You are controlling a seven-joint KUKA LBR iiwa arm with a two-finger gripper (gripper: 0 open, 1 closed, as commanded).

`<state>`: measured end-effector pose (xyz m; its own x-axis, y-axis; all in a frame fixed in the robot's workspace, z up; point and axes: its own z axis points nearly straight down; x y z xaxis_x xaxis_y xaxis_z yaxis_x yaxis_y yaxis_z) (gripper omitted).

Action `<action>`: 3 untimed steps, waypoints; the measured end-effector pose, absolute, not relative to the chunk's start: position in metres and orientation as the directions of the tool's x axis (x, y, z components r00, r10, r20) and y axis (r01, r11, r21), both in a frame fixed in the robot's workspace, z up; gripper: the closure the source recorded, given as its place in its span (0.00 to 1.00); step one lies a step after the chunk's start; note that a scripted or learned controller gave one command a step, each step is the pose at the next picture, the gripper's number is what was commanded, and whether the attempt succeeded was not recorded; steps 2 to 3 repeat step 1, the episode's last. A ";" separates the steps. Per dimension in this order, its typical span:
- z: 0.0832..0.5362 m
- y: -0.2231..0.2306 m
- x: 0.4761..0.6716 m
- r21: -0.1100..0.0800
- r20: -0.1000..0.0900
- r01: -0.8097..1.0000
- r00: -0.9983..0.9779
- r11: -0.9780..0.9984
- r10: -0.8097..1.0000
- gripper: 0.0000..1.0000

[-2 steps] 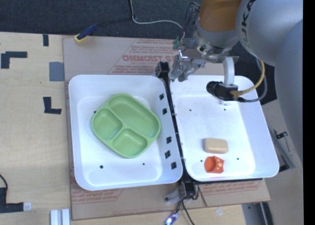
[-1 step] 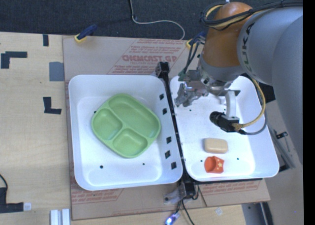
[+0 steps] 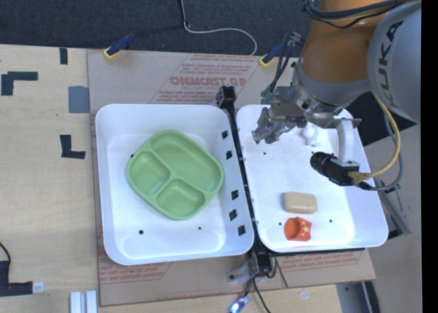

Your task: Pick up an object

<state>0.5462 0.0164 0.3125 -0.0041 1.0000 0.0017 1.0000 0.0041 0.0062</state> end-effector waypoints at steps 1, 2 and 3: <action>0.441 0.033 0.489 0.014 0.003 1.000 -0.005 0.005 1.000 1.00; 0.441 0.033 0.489 0.014 0.003 1.000 -0.005 0.005 1.000 1.00; 0.441 0.033 0.489 0.014 0.003 1.000 -0.005 0.005 1.000 1.00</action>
